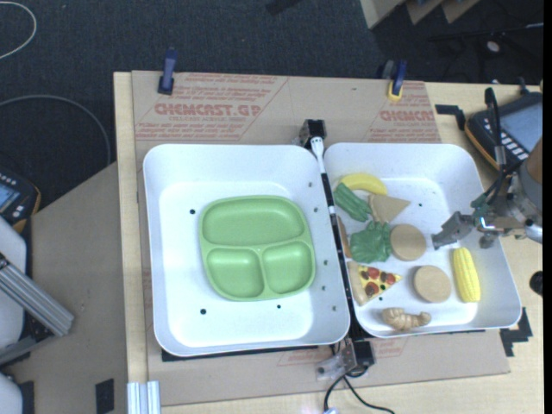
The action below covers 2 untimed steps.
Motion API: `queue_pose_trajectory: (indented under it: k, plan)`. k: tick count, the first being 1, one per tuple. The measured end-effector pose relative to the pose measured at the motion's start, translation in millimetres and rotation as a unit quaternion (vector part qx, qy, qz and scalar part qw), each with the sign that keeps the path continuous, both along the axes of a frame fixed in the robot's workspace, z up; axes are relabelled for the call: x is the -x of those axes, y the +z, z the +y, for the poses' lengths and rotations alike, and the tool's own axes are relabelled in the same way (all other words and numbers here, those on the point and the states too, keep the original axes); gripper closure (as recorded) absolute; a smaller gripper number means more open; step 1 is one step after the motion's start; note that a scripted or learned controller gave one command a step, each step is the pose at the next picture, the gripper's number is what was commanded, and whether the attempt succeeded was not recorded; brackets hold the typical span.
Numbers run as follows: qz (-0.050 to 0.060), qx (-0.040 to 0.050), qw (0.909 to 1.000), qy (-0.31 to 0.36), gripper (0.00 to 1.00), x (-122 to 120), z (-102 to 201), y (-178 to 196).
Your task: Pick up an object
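The right white bin [431,155] holds several toy foods. A yellow banana [363,182], a green pepper [350,202] and a tan wedge [388,207] lie at its far left. Below them are a leafy green piece [371,243], a round tan biscuit [408,242], a pizza slice [374,281], a round bun [431,284], a yellow corn cob [467,273] and a knobbly tan piece [404,319]. My gripper [467,222] hangs open over the bin's right side, just above the corn cob and right of the biscuit, with nothing between its fingers.
The left white bin [164,231] holds a green divided tray [256,247]. A black divider with clips runs between the bins [326,198]. The bench board [259,102] has blue and yellow clamps at its far edge. Equipment stands off the bench's right edge.
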<state>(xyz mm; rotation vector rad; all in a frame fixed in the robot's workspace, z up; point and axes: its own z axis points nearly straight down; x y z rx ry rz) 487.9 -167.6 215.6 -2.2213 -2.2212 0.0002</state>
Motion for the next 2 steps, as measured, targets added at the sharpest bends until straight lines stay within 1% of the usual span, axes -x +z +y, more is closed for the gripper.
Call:
queue_pose_trajectory:
  k: [1, 2]
  plan:
    - [-0.006, 0.0019, 1.0000, 0.002, 0.00, -48.4, -51.9, -109.9]
    - [-0.011, 0.0089, 0.9999, -0.001, 1.00, -49.3, -57.6, -97.2]
